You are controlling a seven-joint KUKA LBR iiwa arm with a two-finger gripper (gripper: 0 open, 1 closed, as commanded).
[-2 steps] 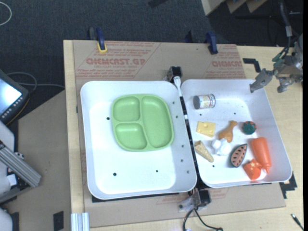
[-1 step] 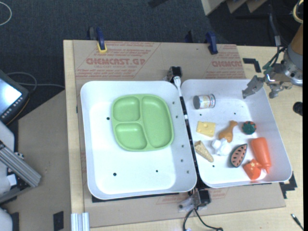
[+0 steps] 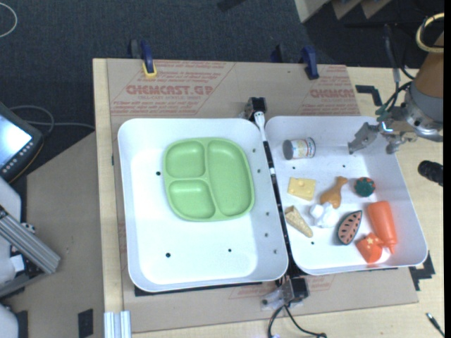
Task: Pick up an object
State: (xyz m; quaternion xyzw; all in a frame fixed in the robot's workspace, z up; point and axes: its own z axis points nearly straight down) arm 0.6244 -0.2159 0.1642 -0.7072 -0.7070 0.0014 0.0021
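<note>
- The tool (image 3: 366,136) hangs over the far right part of the right bin (image 3: 416,220), carried by the arm (image 3: 430,97) that enters from the right. Nothing lies between its fingers; whether they are spread or pressed together cannot be read at this size.
- No object is held. Candidate objects all lie in the right bin, which is probably why the tool is stationed above that bin rather than the left one.
- Nearest to the tool: a small tin (image 3: 299,148) on its side, to its left, and a dark green ball-like item (image 3: 364,186) just nearer than it. Either looks like a reachable target.
- Mid-bin: a yellow cheese block (image 3: 302,188), a toy drumstick (image 3: 335,191) and a white lumpy piece (image 3: 322,213) touching it.
- Near edge of the bin: a cheese wedge (image 3: 298,222), a brown slice (image 3: 349,227), an orange carrot-like piece (image 3: 383,222) and an orange-red item (image 3: 369,248) packed close together; tight spacing here may hinder a clean grasp.
- The left bin (image 3: 141,210) carries a green divided plate (image 3: 209,178).
- Both bins rest on the table (image 3: 211,83).
- The arm is cut off at the right edge; the green item and brown slice are too small to identify with certainty.
</note>
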